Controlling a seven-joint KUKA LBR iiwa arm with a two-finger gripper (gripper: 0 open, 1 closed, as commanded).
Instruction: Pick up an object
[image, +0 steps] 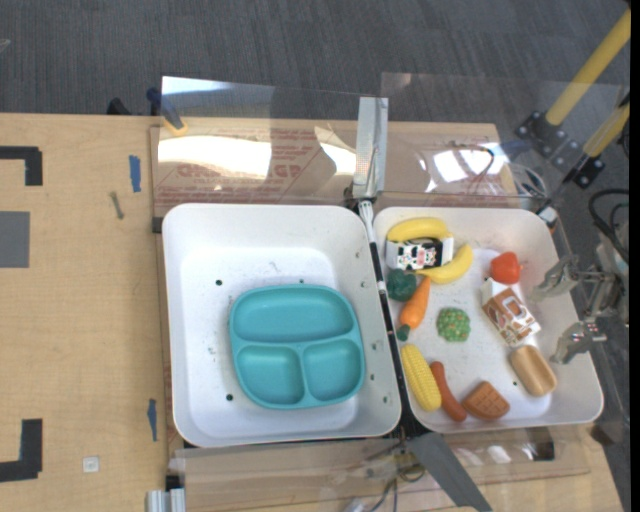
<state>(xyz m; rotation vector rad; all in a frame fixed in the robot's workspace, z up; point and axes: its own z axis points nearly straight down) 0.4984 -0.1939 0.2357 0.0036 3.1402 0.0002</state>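
1. The gripper (585, 305) is seen at the right edge of the right bin (585, 400), its metal fingers spread open with nothing between them; its outline is thin and hard to make out against the floor.
2. Nearest the gripper, inside the right bin, a small carton (511, 314) and a hot dog bun (533, 371) are found, with a red tomato (506, 267) just above them.
3. Further left in that bin lie a green broccoli (453, 324), a carrot (414, 304), a corn cob (420, 378), a red sausage (448, 392) and a brown waffle-like piece (487, 400).
4. At the bin's top, a banana (436, 248) is curled around a black and white toy (420, 255), whose form cannot be told.
5. The left bin (190, 260) is occupied by a teal divided plate (296, 344) with three compartments.
6. The arm beyond the gripper is cut off at the right.
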